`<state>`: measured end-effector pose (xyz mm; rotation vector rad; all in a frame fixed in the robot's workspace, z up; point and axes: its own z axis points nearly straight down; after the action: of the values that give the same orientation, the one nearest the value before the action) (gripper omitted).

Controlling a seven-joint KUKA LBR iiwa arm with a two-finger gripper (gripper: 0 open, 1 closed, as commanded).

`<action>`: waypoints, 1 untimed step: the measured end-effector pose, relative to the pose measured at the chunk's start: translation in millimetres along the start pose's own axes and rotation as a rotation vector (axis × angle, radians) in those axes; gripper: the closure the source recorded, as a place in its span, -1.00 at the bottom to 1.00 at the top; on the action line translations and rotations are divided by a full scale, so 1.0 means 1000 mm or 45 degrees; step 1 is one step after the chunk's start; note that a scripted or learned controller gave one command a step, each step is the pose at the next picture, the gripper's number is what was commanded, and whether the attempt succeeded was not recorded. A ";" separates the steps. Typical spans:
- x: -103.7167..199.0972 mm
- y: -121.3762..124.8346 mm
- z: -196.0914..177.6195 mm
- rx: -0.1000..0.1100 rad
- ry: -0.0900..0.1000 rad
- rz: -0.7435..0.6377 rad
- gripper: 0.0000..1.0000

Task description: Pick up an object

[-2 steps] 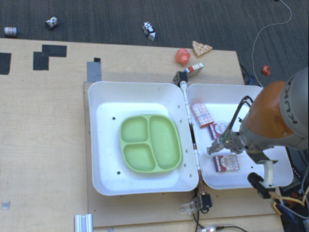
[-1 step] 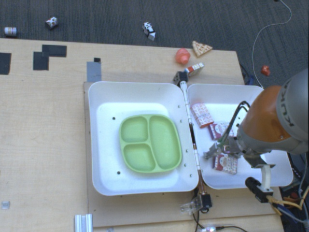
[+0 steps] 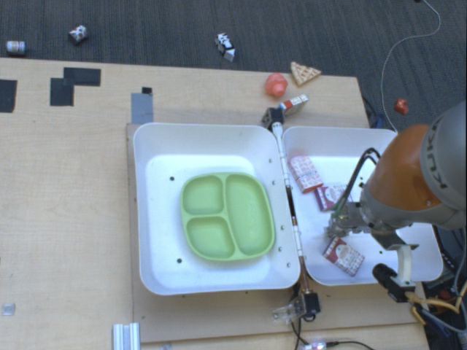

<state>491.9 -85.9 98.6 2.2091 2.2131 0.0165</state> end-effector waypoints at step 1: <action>0.000 0.000 0.000 0.001 0.000 0.000 -1.00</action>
<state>491.8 -85.8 98.5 2.2090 2.2137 0.0162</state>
